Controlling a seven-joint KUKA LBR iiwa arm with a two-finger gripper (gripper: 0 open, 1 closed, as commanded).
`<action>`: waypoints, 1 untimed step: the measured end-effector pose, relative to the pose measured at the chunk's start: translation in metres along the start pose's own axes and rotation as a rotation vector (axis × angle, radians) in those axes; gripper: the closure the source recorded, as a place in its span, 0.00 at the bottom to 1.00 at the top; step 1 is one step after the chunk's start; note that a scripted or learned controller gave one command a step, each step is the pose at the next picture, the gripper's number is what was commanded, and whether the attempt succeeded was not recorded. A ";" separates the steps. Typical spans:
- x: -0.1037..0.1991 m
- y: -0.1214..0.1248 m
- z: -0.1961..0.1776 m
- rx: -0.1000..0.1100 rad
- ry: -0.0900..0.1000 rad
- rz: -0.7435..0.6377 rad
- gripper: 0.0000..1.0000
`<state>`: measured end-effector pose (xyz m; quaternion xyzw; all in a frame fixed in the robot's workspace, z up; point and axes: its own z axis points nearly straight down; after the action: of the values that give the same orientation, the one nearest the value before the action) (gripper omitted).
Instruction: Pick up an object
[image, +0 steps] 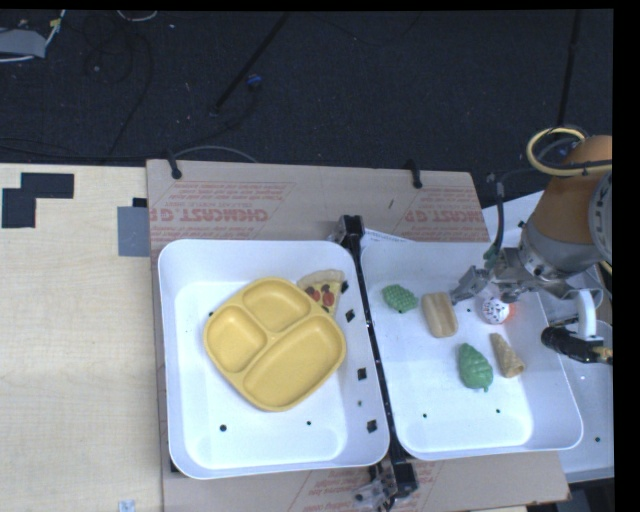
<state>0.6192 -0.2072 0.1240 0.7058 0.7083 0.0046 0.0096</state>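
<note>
My gripper (490, 291) hangs over the right bin (500, 425), near its far right part, and looks open with nothing between its fingers. A small white and orange ball (494, 311) lies just below its tips. A tan block (438, 314) lies to the left of the ball, and a small green leafy piece (400, 298) lies further left. Nearer the front sit a larger green piece (476, 367) and a tan cone-shaped piece (506, 355).
The left bin (190, 420) holds a yellow divided plate (275, 343), with a toy pizza slice (322, 290) at the plate's far edge. A black divider (368, 340) runs between the two bins. Brown cardboard (300, 205) lies behind them.
</note>
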 end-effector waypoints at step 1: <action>0.000 -0.001 -0.008 0.004 0.001 -0.002 1.00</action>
<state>0.6183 -0.2074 0.1321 0.7053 0.7089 0.0034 0.0076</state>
